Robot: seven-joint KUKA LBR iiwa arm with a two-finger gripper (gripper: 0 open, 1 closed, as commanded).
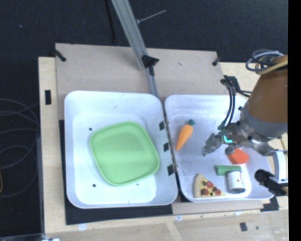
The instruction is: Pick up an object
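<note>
I can't tell my gripper's (211,145) state; nothing looks lifted, and the carrot (183,136) lies by the right bin's (200,102) left wall.

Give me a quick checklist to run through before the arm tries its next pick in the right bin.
1. Gripper over the right bin: ok.
2. Gripper holds nothing yet: cannot tell.
3. Carrot lies apart from the other items, free to approach: ok.
4. Pizza slice clear of its neighbours: not ok, the can lies right beside it.
5. Orange item fully in sight: not ok, the arm partly covers it.
6. Green plate in the left bin, out of the way: ok.
</note>
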